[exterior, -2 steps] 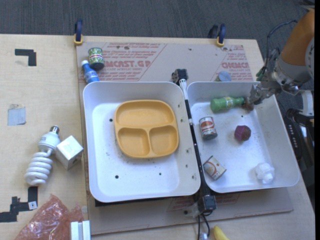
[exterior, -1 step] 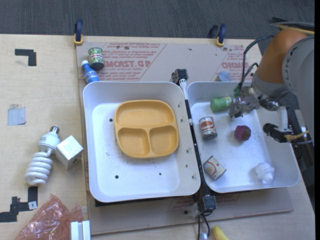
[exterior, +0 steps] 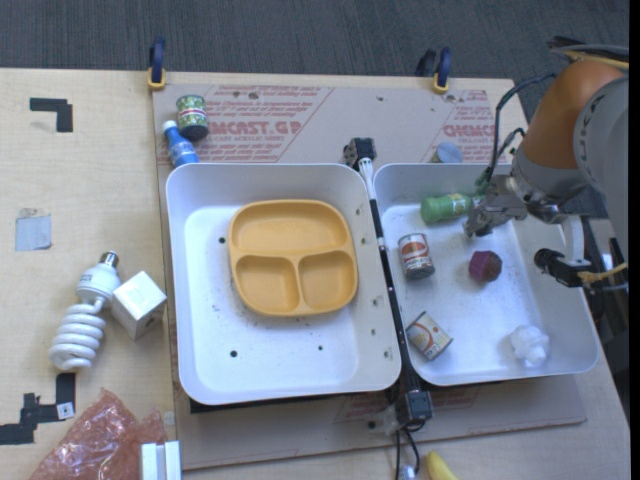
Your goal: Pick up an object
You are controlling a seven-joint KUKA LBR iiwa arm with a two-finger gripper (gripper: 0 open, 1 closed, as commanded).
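On the counter [exterior: 90,198] sit two white bins side by side. The left bin [exterior: 190,288] carries a yellow divided plate [exterior: 293,256] near its middle. The right bin [exterior: 570,338] carries five things: a green bottle [exterior: 444,207] lying on its side at about eleven o'clock, a small can [exterior: 415,255] at nine o'clock, a second can [exterior: 429,335] tipped over at seven o'clock, a dark purple ball [exterior: 485,265] near the centre, and a crumpled white wad [exterior: 528,344] at five o'clock. The arm [exterior: 575,118] comes in from three o'clock, and its pincer [exterior: 484,215] hangs over the right bin at about twelve o'clock, just beside the bottle's cap end and above the purple ball. Whether the pincer is apart or together I cannot tell; nothing can be seen between its tips.
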